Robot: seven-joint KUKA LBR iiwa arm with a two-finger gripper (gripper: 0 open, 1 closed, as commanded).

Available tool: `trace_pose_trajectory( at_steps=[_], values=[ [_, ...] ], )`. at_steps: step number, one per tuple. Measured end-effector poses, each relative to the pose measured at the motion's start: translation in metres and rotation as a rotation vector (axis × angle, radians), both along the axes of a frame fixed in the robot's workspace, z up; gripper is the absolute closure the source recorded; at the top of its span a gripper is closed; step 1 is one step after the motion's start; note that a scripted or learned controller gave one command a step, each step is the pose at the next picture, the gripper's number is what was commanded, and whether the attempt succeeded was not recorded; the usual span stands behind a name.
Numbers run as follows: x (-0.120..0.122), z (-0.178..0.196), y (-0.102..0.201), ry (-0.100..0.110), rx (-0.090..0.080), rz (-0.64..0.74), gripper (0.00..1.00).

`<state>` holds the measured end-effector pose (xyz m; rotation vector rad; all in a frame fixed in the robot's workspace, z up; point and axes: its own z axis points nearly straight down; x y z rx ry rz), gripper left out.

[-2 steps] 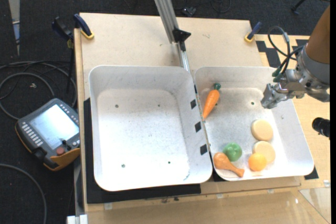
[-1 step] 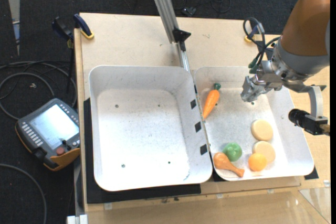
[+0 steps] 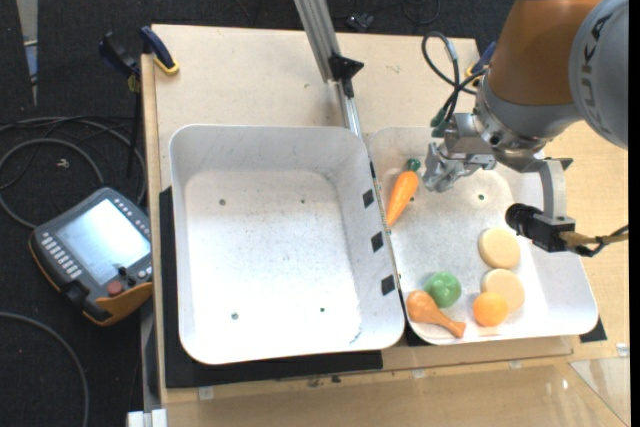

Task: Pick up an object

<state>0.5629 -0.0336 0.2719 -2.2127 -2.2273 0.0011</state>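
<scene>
1. camera view: we take the toy carrot (image 3: 401, 196) as our landmark; it lies in the right bin (image 3: 570, 310), tilted, against the wall that bin shares with the left bin (image 3: 200, 215).
2. the gripper (image 3: 440, 177) hangs just to the right of the carrot's leafy top, close beside it. we see nothing between its fingers; how far they stand apart we cannot tell.
3. the grey arm (image 3: 560, 45) with its orange band rises up and to the right of the carrot.
4. well below the carrot, near the bin's front wall, lie a green ball (image 3: 443, 289) and an orange drumstick-shaped toy (image 3: 433, 312), the two touching or nearly so.
5. right of the drumstick toy sits an orange ball (image 3: 489, 309), with two cream round pieces (image 3: 500, 249) above it.
6. the left bin lies to the left of the carrot.
7. far left of the carrot, off the bench, rests a teach pendant (image 3: 92, 255).
</scene>
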Motion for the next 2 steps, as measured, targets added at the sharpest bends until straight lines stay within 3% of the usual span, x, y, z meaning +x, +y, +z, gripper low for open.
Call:
trace_pose_trajectory(
  at_steps=[2],
  values=[
    [0.041, -0.036, 0.1, -0.004, -0.001, 0.0, 1.0]
  ],
)
